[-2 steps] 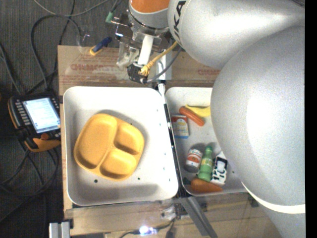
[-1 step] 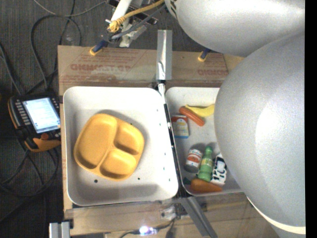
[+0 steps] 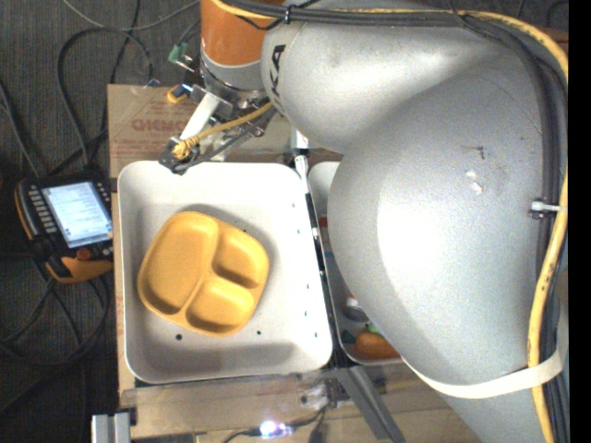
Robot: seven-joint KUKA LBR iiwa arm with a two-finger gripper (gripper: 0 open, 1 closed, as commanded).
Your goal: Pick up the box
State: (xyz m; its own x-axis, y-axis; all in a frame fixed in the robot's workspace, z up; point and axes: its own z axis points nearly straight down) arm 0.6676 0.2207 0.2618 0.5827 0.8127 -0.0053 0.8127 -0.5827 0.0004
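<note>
White left bin [image 3: 129, 340] holds yellow three-compartment tray [image 3: 203, 272].

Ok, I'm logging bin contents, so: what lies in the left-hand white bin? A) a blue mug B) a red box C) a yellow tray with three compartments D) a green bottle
C: a yellow tray split into three compartments lies flat in the left bin.

The arm [image 3: 434, 183] is clad in smooth grey casing with a soft sheen, banded in glossy orange. The bin [image 3: 138, 340] is seen as smooth white plastic, faintly glossy. The tray [image 3: 203, 273] looks like matt yellow plastic. Brown cardboard [image 3: 138, 123] lies matt.
</note>
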